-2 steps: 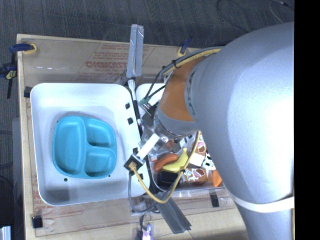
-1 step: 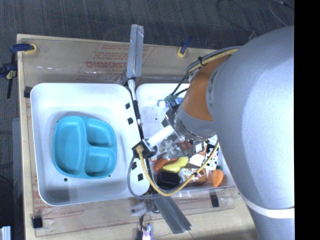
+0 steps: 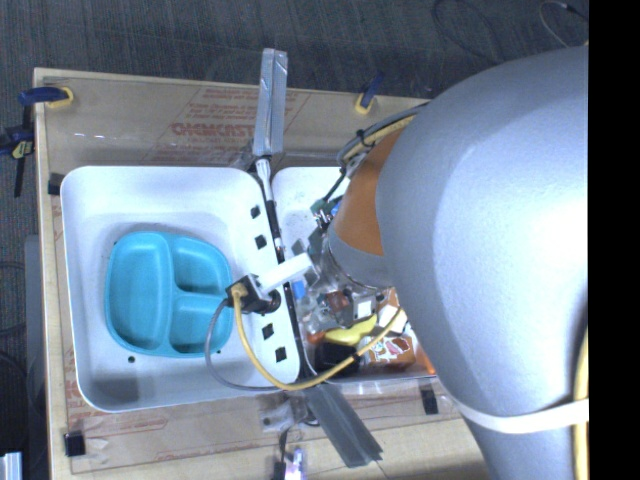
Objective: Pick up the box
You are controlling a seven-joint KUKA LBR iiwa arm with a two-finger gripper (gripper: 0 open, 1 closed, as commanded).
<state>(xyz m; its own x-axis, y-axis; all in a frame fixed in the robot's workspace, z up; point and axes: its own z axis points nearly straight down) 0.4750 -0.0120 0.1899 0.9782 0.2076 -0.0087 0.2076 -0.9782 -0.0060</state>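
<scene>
1. OPERATOR: What writing can be read?

2. TECHNICIAN: The flat brown cardboard sheet point(image 3: 150, 118) beneath the bins carries red block lettering, up and to the left of the gripper point(image 3: 335, 313). The characters are too faint to read. The brown-and-red printed box point(image 3: 395, 348) shows light markings on its face. These are too small to make out.

3. OPERATOR: State the arm pose.

4. TECHNICIAN: The grey arm point(image 3: 500, 238) enters from the right and its body covers most of the right shallow white plastic bin point(image 3: 300, 183). The orange band point(image 3: 360, 208) sits directly above the gripper. The wrist points down into the right bin, close to the white perforated divider strip point(image 3: 268, 298) between the bins.

5. OPERATOR: Gripper condition?

6. TECHNICIAN: Cannot tell. The tool end is lost among cables and clutter. Nothing can be confirmed as grasped.

7. OPERATOR: Locate the box.

8. TECHNICIAN: The box lies in the right bin, just beside the gripper on its lower right, partly under the arm. A yellow curved object point(image 3: 350, 334) lies between gripper and box, touching the box edge.

9. OPERATOR: Other items?

10. TECHNICIAN: A blue plastic divided tray point(image 3: 165, 293) rests in the left shallow white plastic bin point(image 3: 90, 208), well to the gripper's left. A yellow cable point(image 3: 250, 360) loops below the gripper, across the divider strip.
</scene>
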